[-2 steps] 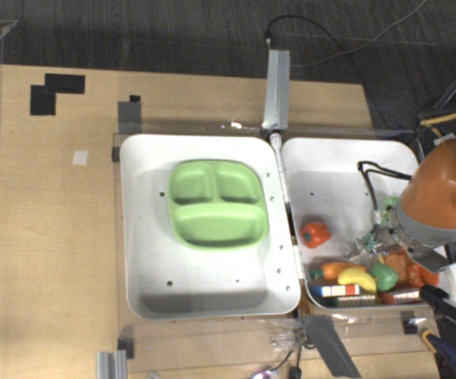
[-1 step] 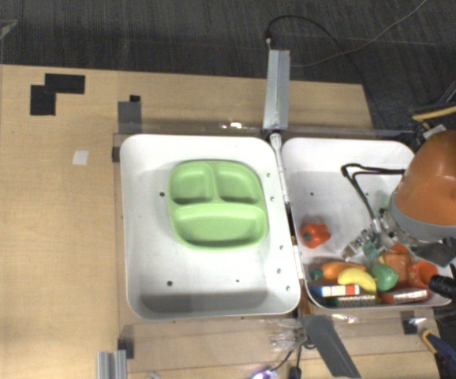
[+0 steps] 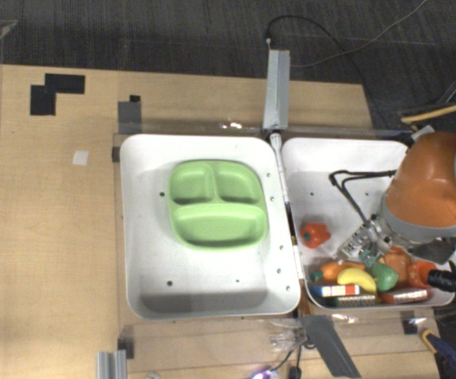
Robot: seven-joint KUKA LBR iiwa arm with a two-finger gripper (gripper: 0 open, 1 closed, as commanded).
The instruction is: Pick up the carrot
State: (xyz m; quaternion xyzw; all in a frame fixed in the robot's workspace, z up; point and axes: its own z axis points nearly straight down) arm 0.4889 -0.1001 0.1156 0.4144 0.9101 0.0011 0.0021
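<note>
Low over the right bin (image 3: 323, 164), the gripper (image 3: 364, 243) hangs just above a heap of toy food in the bin's near corner; whether it grips anything cannot be told at this size. An orange piece, likely the carrot (image 3: 332, 272), lies beside a banana (image 3: 356, 278). A small red tomato (image 3: 315, 234) sits apart. A green divided plate (image 3: 216, 204) occupies the left bin (image 3: 141, 235).
</note>
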